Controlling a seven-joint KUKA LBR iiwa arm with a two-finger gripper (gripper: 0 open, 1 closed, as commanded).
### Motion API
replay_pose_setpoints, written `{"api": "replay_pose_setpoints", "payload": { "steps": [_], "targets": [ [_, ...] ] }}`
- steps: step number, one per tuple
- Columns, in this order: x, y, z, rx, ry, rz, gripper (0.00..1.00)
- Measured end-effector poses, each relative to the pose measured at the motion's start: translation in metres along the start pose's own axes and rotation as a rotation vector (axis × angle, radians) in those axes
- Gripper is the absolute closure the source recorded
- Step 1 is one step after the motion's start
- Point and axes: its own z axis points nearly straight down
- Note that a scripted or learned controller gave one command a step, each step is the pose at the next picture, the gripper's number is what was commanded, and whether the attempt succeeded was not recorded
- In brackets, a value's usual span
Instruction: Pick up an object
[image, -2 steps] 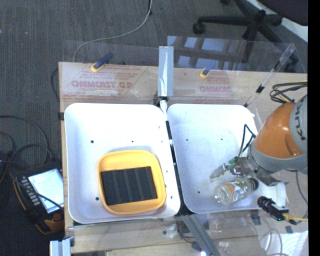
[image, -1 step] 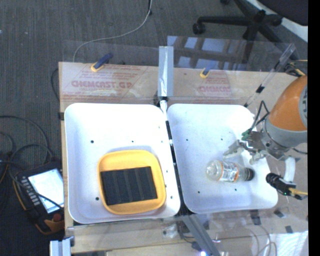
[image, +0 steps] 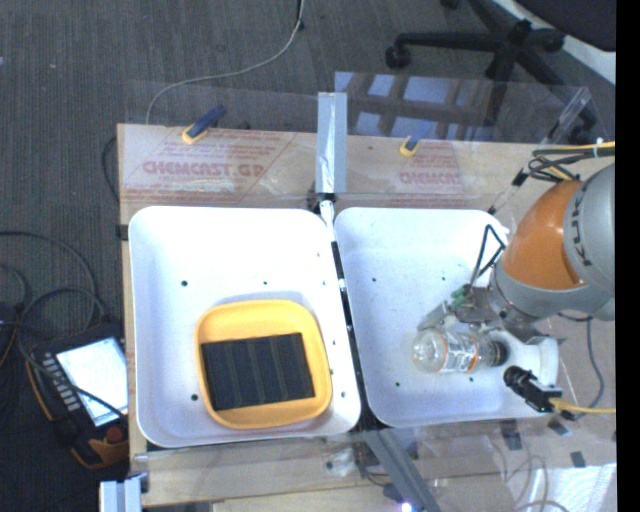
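Robotics lab: bench w/ bins (image: 150, 300), cables (image: 40, 300), office chair (image: 500, 45).

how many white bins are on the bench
2. The left white bin holds a yellow tray; the right white bin beside it holds a clear bottle under the arm.

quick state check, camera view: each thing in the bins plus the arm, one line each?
yellow tray: flat in the left bin, dark ribbed panel facing up, untouched.
clear bottle: on its side in the right bin, near the front right corner.
gripper: low in the right bin, right over the bottle; a grip on it can't be confirmed.
arm: reaching in from the right.
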Motion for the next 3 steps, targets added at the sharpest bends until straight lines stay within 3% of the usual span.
{"api": "replay_pose_setpoints", "payload": {
  "steps": [1, 2, 3],
  "targets": [
    [0.035, -0.014, -0.001, -0.009, -0.003, -0.182, 0.0],
    [-0.027, 0.04, -0.044, 0.012, 0.004, -0.144, 0.0],
    [-0.041, -0.037, -0.06, 0.016, 0.006, -0.098, 0.0]
  ]
}}
